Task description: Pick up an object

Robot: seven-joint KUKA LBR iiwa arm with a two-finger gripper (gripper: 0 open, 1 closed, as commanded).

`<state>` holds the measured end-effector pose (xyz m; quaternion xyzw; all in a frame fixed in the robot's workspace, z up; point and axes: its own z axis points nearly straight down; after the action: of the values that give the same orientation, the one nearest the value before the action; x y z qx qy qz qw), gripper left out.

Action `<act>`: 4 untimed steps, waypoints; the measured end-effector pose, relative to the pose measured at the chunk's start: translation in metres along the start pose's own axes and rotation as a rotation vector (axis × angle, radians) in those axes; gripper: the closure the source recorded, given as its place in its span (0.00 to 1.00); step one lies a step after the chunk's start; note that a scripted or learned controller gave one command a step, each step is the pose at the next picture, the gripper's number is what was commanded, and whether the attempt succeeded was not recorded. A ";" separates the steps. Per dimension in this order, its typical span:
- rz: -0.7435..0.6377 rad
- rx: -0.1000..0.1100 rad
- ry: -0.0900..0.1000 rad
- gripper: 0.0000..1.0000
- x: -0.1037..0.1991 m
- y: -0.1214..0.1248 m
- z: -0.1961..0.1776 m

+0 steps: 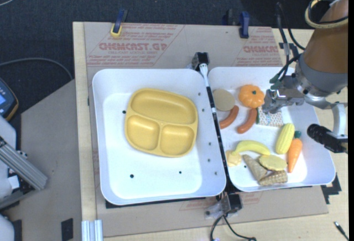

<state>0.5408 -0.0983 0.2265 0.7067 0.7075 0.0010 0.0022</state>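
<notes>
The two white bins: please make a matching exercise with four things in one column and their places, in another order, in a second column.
Things:
1. yellow three-compartment plastic plate
2. orange toy pumpkin
3. yellow toy banana
4. orange toy carrot

Places:
A. right bin, near edge, beside the wafer cone
B. left bin
C. right bin, far part, above the sausages
D. right bin, just right of the corn cob

Pairs: 1-B, 2-C, 3-A, 4-D

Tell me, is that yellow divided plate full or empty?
Empty: the yellow divided plate shows three bare compartments; the toy food lies in the right bin.
</notes>
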 end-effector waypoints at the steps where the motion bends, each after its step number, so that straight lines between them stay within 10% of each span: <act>1: -0.002 0.001 0.001 1.00 0.046 0.015 -0.009; 4: 0.000 0.003 0.002 1.00 0.119 0.042 -0.008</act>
<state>0.5824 0.0211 0.2348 0.7068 0.7074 0.0005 0.0003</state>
